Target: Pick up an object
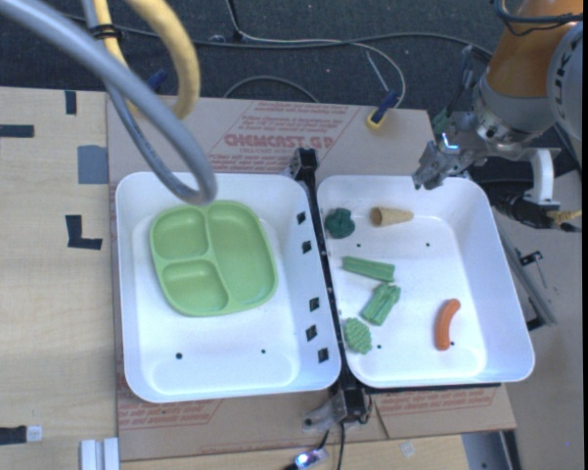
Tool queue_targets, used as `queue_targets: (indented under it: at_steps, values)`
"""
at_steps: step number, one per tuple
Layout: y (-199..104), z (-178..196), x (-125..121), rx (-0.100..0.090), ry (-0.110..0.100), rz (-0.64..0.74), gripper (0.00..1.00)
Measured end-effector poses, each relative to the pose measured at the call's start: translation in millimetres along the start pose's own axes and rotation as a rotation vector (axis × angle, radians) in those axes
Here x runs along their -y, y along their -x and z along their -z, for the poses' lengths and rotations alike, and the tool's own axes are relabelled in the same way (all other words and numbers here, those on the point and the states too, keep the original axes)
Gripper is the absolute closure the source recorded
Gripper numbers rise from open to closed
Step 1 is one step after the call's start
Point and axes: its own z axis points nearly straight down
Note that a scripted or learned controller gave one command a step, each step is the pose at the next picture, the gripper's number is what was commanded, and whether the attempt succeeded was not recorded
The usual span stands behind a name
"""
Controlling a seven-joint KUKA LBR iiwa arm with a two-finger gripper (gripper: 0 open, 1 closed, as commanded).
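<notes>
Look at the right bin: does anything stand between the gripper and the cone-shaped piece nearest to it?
Nothing visible does. The gripper hangs over the far right rim of the right bin, and the cone lies just to its left on bare white floor. The dark green piece sits beyond the cone, not between them.

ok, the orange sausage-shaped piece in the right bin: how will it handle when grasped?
The orange sausage piece looks rounded and smooth, so it may roll or slip if pinched off-centre. Small toy-like form suggests it's light. It lies apart from the green pieces, so a nudge likely sends it sliding freely.
</notes>
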Motion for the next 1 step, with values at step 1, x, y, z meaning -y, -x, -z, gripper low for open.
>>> queue_targets:
  at_steps: [1]
  values:
    - [-52.2, -2.0, 20.3, -0.002, -0.008, 0.003, 1.0]
